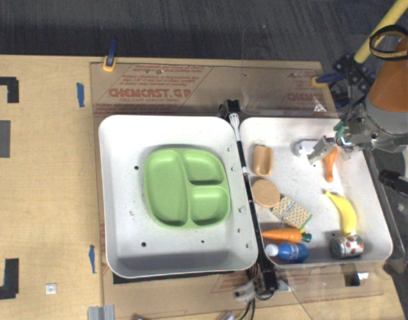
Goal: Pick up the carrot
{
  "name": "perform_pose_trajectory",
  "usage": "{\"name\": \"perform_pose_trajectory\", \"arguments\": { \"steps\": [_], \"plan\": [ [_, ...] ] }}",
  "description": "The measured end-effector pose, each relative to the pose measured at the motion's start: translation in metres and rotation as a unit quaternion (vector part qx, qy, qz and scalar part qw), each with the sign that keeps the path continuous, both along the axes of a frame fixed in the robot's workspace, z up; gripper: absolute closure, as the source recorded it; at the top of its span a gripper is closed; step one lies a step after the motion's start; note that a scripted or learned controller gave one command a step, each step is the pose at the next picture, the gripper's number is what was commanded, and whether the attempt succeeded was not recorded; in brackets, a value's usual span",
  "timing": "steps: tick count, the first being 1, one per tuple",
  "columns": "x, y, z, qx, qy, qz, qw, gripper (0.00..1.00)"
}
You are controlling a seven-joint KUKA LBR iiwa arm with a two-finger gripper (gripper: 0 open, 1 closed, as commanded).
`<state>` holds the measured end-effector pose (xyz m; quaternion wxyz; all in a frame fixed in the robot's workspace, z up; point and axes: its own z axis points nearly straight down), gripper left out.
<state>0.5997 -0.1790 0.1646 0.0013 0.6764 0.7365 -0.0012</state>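
you see glossy white plastic bins, a matt green plastic tray, a bare wooden bench.

Bright, even light; soft shadows.

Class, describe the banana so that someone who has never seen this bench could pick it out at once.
Look in the right-hand white bin, along its right side. There the banana lies lengthwise, below the small orange piece by the gripper and above a dotted can. It is the one plain yellow curved thing.
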Motion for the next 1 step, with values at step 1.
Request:
{"name": "perform_pose_trajectory", "arguments": {
  "steps": [1],
  "plan": [
    [0.0362,-0.0173,-0.0657,0.0011,0.001,-0.059,0.9982,0.0]
  ]
}}
